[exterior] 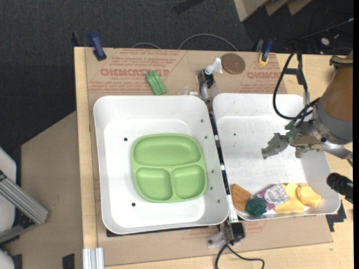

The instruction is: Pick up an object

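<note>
Camera view. Hovering over bare floor of right bin (247,122), centre right of frame: gripper (272,148), fingers parted, nothing between them. Candidate objects clustered in lower right corner of same bin, apart from gripper: yellow pieces (298,198), pink-white packet (275,194), dark green lump (257,207), tan wafer (241,195). Left bin (112,150) bears green divided tray (168,167). Progress, judged: no grasp made; approach, closing, lift all remain.
</note>
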`<action>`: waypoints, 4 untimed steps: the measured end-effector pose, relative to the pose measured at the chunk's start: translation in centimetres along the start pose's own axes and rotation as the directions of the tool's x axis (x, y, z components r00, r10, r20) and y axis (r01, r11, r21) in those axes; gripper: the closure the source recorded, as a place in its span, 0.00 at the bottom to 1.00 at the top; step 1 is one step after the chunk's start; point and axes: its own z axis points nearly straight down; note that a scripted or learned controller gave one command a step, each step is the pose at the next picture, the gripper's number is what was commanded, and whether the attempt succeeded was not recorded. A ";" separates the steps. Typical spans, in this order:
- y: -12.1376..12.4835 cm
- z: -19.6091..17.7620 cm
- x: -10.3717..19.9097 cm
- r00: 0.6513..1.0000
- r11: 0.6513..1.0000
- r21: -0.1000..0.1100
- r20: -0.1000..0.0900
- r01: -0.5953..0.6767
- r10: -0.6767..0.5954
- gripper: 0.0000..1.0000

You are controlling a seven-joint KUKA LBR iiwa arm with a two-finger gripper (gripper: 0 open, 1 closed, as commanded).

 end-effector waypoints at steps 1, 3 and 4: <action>5.2 -4.5 -9.1 1.000 1.000 -0.009 0.008 -0.005 0.005 0.00; 17.9 16.5 -10.4 1.000 1.000 0.009 -0.002 -0.002 0.002 0.00; 18.2 16.0 -11.3 1.000 1.000 0.008 -0.015 0.003 -0.003 0.00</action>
